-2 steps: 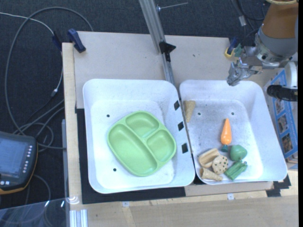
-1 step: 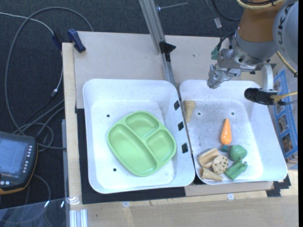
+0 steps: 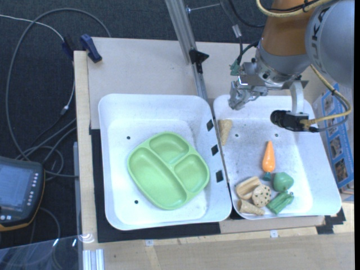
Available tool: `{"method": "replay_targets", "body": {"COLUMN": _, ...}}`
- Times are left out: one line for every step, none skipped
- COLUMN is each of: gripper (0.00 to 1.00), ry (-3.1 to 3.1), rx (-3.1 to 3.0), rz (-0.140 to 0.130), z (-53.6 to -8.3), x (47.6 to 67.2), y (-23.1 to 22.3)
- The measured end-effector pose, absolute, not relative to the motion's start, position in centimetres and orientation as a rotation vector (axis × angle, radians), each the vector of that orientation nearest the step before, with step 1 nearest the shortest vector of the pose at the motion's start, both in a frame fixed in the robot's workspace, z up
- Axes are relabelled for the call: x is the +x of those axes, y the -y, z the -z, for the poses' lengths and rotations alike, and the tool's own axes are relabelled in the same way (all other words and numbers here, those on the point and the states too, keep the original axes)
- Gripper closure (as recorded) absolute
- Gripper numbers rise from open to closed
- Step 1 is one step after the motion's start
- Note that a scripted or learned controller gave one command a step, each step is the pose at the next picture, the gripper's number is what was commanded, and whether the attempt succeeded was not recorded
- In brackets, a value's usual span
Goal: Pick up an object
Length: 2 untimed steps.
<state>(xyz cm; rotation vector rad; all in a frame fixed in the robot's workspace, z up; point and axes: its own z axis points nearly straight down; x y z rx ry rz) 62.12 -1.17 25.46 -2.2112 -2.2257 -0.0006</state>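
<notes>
**Toy food clustered at the near edge of the right bin, gripper high at the far edge**

Nearest you, the right bin (image 3: 320, 167) holds a huddle of toy food at its front edge: a round cookie (image 3: 261, 196), two pale bread-like pieces (image 3: 248, 187) beside and below it, and a green vegetable (image 3: 279, 202) lying just right of the cookie. A green round piece (image 3: 283, 180) sits just behind those, and an orange carrot (image 3: 269, 157) stands a little farther back, touching none of them. In the left bin (image 3: 112, 151) you have a green divided plate (image 3: 168, 169). Farther on, a tan cone-shaped piece (image 3: 224, 131) rests against the right bin's left wall. Farthest, the gripper (image 3: 240, 97) hangs over the right bin's back-left corner; you cannot tell how its fingers stand, and nothing shows between them.
</notes>
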Motion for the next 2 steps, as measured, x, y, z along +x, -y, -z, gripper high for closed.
{"method": "replay_targets", "body": {"gripper": 1.00, "ry": 2.228, "rx": -2.213, "rz": 0.004, "z": -25.9, "x": 61.9, "y": -4.4}}
{"method": "replay_targets", "body": {"gripper": 1.00, "ry": 2.225, "rx": -2.211, "rz": -0.003, "z": -24.1, "x": 61.5, "y": -9.6}}
